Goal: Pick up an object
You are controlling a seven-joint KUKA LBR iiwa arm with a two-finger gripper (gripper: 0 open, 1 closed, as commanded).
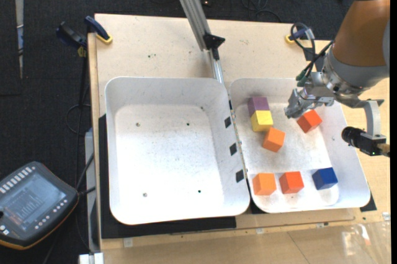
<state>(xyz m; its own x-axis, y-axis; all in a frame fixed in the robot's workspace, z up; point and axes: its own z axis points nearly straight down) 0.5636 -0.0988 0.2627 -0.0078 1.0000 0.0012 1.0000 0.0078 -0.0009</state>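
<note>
Pale counter [155, 46], two white bins | pincer [296, 109] low in right bin [347, 194], beside red-orange cube [309, 121] | grip state: cannot tell | yellow cube [261, 120] centre-right.

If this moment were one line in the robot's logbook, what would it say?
gripper: low over right bin | nearest: red cube | grasp: cannot tell | other cubes: six, loose in same bin

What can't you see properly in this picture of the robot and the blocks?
- Gripper, camera view: the wrist covers its fingers, so open or shut is unclear.
- Red block: it sits right beside the gripper; touching or not is unclear.
- Purple block: partly hidden behind the yellow block.
- Arm: cut off by the right edge.
</note>
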